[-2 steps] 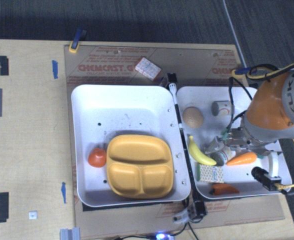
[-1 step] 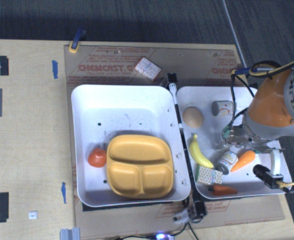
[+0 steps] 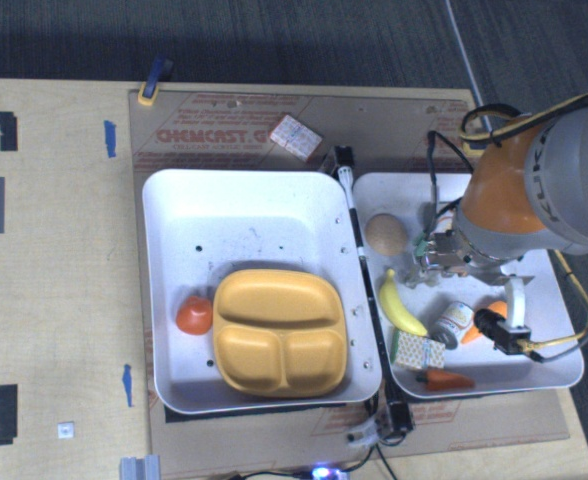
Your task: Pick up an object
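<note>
My gripper is low in the right bin, at the end of the grey arm with the orange band. A tan ball lies just to its left, and a yellow banana sits just below-left of it. A small silver can rests below the gripper. A patterned square packet and an orange carrot lie near the bin's front edge. I see nothing held in the gripper.
The left bin holds a large yellow divided tray and a red tomato-like piece beside it. A small orange piece lies right of the can. A patterned card lies on the board behind the bins.
</note>
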Robot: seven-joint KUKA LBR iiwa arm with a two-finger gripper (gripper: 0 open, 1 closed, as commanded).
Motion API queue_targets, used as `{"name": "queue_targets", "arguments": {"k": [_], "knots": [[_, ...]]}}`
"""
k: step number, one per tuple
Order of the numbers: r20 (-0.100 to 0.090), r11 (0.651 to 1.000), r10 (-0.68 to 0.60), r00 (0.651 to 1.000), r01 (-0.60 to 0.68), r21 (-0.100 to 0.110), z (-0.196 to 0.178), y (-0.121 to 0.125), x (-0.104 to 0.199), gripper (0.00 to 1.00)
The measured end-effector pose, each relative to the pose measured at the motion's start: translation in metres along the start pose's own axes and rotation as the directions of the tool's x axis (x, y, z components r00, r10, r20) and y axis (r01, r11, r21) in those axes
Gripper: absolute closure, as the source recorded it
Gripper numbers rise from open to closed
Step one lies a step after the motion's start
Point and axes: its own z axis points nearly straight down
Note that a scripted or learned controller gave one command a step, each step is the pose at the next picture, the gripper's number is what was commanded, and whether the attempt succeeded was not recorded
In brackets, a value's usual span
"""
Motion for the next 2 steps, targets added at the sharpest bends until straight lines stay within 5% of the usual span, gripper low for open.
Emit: {"name": "queue_targets", "arguments": {"k": [1, 2], "knots": [[0.0, 1.0, 0.001, 1.0, -0.001, 0.001, 0.001, 0.0, 0.0, 0.0], [0.002, 1.0, 0.002, 1.0, -0.002, 0.0, 0.0, -0.06, -0.012, 0.0]]}}
